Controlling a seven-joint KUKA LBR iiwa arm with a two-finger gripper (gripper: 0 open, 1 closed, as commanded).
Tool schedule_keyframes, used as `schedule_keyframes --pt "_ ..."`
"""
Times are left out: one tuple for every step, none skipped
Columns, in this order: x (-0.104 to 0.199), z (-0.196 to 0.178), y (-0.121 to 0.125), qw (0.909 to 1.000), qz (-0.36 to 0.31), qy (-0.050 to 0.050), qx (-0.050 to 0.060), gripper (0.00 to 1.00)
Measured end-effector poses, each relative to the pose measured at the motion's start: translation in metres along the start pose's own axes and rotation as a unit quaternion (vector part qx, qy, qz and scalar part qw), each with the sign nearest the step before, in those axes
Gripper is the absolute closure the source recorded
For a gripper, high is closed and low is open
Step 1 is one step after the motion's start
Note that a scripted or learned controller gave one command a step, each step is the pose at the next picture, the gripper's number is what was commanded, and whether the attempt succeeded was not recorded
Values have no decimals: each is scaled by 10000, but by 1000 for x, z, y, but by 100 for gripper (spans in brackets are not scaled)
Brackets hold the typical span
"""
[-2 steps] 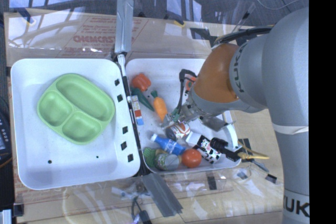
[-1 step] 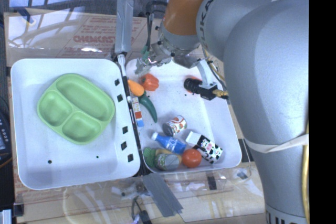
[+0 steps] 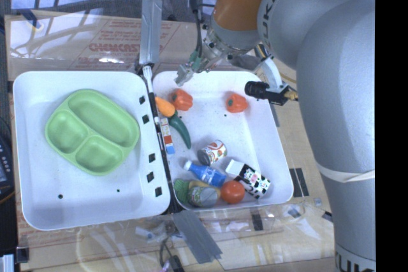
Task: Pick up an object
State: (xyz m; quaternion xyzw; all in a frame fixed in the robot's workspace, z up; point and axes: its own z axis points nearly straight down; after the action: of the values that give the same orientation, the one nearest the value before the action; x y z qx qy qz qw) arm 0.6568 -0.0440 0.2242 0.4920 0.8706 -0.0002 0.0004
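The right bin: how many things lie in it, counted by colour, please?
Right bin, by main colour:
Orange or red: 4 (pepper, tomato, carrot, red ball)
Green: 2 (chili, green pouch)
Blue: 1 (bottle)
Silver: 1 (can)
Black and white: 1 (carton)
Total: 9

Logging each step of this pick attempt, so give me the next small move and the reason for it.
Probably lower the gripper slightly toward the orange pepper. The gripper hangs near the right bin's far-left corner, above that pepper, with nothing visibly between its fingers, and the pepper is the nearest item, with some open floor to its right.
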Motion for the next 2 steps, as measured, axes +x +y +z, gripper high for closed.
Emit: schedule_keyframes --pt "0 0 0 10000 -3 2 1 0" --pt "15 34 -36 9985 -543 17 21 0"
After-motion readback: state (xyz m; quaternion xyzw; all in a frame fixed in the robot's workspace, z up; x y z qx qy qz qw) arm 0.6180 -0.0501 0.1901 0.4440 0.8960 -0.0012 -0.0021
